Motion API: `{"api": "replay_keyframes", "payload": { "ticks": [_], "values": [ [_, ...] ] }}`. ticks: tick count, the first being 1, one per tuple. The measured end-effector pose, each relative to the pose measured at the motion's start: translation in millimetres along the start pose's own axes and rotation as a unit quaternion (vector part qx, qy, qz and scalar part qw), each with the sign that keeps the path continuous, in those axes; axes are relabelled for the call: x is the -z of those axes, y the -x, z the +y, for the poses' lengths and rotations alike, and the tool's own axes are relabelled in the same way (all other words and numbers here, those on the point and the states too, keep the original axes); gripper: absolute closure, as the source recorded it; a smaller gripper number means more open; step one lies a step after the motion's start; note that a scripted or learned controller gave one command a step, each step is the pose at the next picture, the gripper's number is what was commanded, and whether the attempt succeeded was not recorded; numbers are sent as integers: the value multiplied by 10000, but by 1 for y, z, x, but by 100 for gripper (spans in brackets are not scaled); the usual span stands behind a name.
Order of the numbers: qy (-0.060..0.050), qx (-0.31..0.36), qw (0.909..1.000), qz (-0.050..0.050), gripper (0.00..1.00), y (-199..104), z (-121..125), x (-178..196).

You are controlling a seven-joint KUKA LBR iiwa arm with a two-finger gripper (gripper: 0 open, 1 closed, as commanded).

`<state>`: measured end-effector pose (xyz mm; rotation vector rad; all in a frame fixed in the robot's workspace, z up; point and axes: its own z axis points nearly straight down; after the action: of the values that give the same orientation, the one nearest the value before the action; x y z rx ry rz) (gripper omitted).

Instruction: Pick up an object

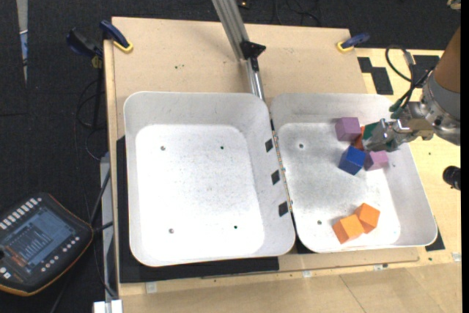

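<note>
The gripper sits low at the right of the frame, over the right bin, among a purple cube, a blue cube and a small pink cube. Two orange blocks lie lower right, well apart.

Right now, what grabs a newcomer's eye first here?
The coloured blocks clustered in the right bin: a purple block, a blue block and two orange blocks nearer the front. The gripper hangs right over the cluster's upper end, reaching in from the right.
</note>
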<state>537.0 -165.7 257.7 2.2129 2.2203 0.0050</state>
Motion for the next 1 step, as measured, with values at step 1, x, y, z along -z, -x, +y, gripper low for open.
{"api": "replay_keyframes", "payload": {
  "ticks": [1],
  "values": [
    [-34,23,10000,17,100,-50,21,-14]
  ]
}}
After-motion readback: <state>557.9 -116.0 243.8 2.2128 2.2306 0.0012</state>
